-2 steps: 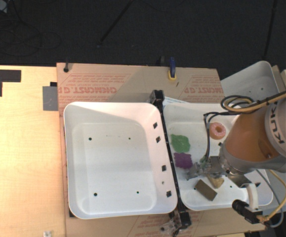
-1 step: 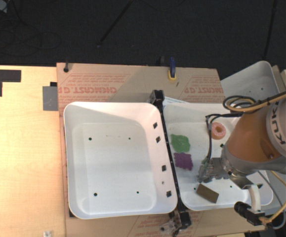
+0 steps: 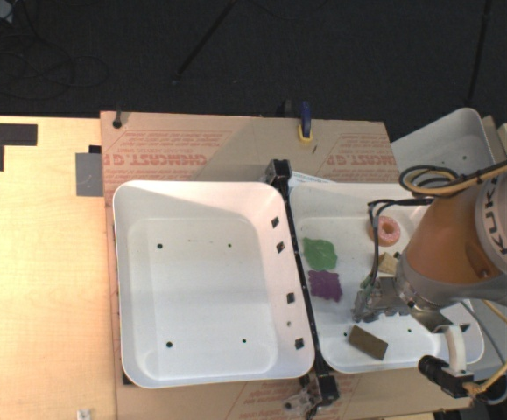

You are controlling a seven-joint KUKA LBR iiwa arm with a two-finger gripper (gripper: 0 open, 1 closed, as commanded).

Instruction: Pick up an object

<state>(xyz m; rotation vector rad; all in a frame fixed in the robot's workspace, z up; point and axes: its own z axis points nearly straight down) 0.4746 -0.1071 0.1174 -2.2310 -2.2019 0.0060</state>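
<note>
Gripper (image 3: 369,309) down low in the right bin (image 3: 341,201), hanging just above the brown block (image 3: 368,344) near the front edge — nothing seen between the fingers, and can't tell if they're apart or together. Purple lump (image 3: 325,284) just beside it to the left, green blob (image 3: 320,253) behind that, pink ring (image 3: 385,229) further back. Left bin (image 3: 130,234) alongside.

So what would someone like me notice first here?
Probably the big orange-banded arm reaching in from the right, its gripper low over the right bin. Beside it lie bright small things: a green lump, a purple one, a pink ring and a brown block. The left bin sits alongside.
</note>
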